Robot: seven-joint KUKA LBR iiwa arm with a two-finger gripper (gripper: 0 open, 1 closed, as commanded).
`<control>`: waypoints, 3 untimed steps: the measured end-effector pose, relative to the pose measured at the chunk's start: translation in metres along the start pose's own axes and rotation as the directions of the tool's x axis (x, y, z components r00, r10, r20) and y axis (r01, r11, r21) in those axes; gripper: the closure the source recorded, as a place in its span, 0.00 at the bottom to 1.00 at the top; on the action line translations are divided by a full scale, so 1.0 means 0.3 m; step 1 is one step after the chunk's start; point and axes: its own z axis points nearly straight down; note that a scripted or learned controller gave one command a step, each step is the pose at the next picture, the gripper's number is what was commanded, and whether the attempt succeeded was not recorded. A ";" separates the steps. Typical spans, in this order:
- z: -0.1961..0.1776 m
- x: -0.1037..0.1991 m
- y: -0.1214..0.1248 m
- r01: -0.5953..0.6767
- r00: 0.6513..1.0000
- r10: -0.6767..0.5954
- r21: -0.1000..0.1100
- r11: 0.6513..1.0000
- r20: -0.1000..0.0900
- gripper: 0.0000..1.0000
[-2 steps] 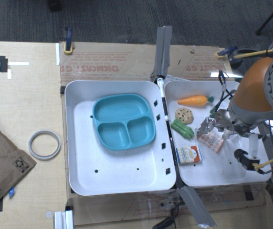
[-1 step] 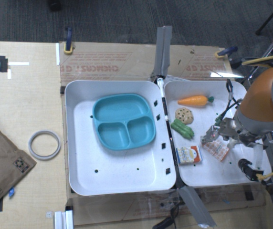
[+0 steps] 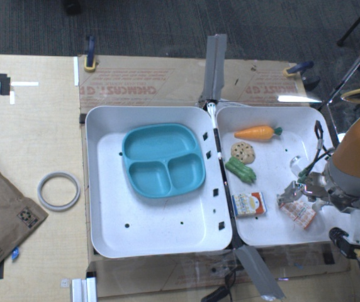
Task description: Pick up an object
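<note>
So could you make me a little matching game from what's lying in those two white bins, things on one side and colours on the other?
Things:
1. divided plate
2. carrot
3. cookie
4. pickle

Colours:
A. green
B. tan with dark spots
C. light blue
D. orange

Pairs: 1-C, 2-D, 3-B, 4-A. The plate lies in the left bin; the other three lie in the right bin.

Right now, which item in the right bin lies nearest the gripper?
The crinkled red-and-white packet, right beside the gripper. The carrot, cookie, green vegetable and small carton lie farther left.
</note>
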 end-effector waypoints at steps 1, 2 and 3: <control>0.000 0.161 0.019 0.203 0.979 -0.203 -0.001 0.979 0.001 0.00; -0.001 -0.040 0.010 0.174 0.985 -0.174 -0.001 0.985 0.001 0.00; -0.030 -0.038 0.012 0.171 0.985 -0.171 -0.003 0.985 0.001 1.00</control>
